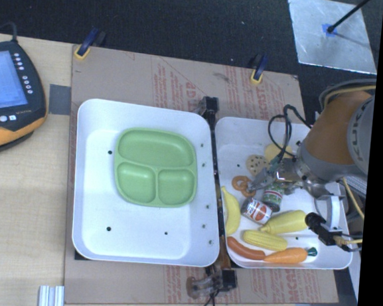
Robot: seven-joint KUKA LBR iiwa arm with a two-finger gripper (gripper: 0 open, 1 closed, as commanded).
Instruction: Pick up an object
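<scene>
On my feed, a teach pendant sits at the worktop's far left. Next, the left bin holds a green divided plate. In the right bin I see a banana by the divider, a pretzel, a small can, corn, a sausage and a carrot. The end effector hangs low just above the can; I cannot tell its state
</scene>
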